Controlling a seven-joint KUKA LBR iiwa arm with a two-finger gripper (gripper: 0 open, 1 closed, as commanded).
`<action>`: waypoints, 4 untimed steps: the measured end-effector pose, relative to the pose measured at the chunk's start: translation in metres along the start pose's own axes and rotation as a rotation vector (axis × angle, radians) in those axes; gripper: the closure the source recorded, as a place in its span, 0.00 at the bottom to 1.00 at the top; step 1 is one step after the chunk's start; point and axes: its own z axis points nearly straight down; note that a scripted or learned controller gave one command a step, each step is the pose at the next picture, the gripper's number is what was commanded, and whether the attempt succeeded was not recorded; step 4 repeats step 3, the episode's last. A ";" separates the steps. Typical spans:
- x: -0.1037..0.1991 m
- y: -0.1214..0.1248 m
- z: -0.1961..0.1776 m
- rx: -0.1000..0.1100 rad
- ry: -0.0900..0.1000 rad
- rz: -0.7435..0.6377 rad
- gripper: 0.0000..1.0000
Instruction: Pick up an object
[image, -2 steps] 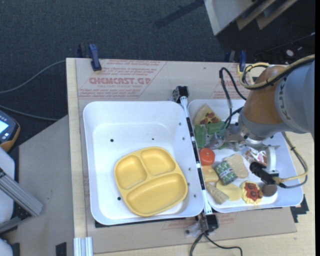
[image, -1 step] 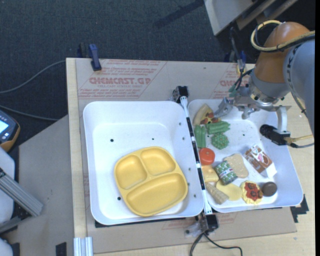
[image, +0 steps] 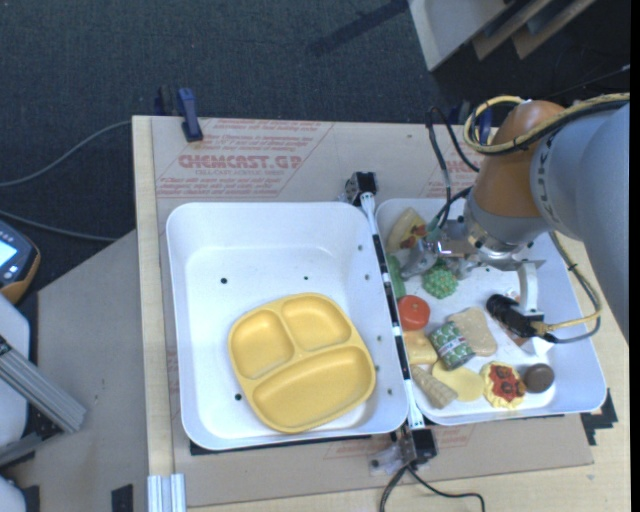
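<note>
My gripper (image: 438, 250) hangs low over the back half of the right bin (image: 580, 385), under the grey arm and its orange band. Just in front of it lies a green broccoli piece (image: 440, 284). A red tomato (image: 414, 312) sits a little nearer, close to the divider. A pale wedge of food (image: 405, 228) lies to the gripper's left at the bin's back corner. I see nothing clearly between the fingers.
The front of the right bin holds a bread slice (image: 477, 330), a green can (image: 453, 346), a yellow cheese block (image: 420, 350), a pizza piece (image: 503, 384) and a brown ball (image: 539, 377). A yellow divided plate (image: 300, 362) lies in the left bin (image: 200, 250).
</note>
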 end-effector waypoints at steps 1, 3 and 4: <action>-0.002 0.003 -0.014 -0.009 -0.003 0.001 1.00; 0.101 -0.112 -0.169 -0.009 0.000 -0.003 1.00; 0.101 -0.112 -0.169 -0.009 0.000 -0.003 1.00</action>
